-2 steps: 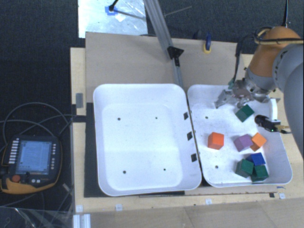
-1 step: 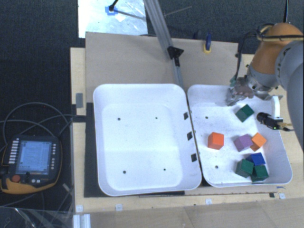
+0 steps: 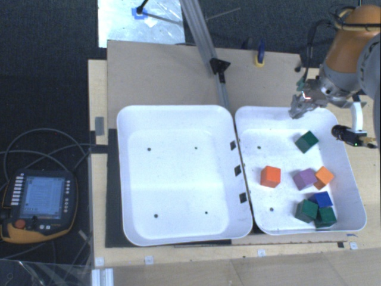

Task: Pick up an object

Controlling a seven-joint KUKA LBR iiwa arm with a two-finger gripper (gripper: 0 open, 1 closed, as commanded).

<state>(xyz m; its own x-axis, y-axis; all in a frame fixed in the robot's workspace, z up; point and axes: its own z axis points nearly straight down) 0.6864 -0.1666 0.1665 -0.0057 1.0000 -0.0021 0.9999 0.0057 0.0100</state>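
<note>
The right bin [image 3: 280, 127] holds several small blocks. A dark green cube [image 3: 306, 142] lies near its back right. An orange cube [image 3: 270, 176] sits in the middle, with a purple block [image 3: 304, 179] and a smaller orange block [image 3: 324, 176] to its right. A blue block [image 3: 323, 199] and two dark green blocks [image 3: 309, 210] cluster at the front right corner. My gripper [image 3: 297, 109] hangs over the bin's back rim, above and a little left of the dark green cube. Nothing shows between its fingers.
The left bin [image 3: 178, 171] stands beside the right one on the brown bench. A metal pole [image 3: 199, 28] slants up from behind the bins. A teach pendant [image 3: 38, 204] with cables lies on the floor at the left.
</note>
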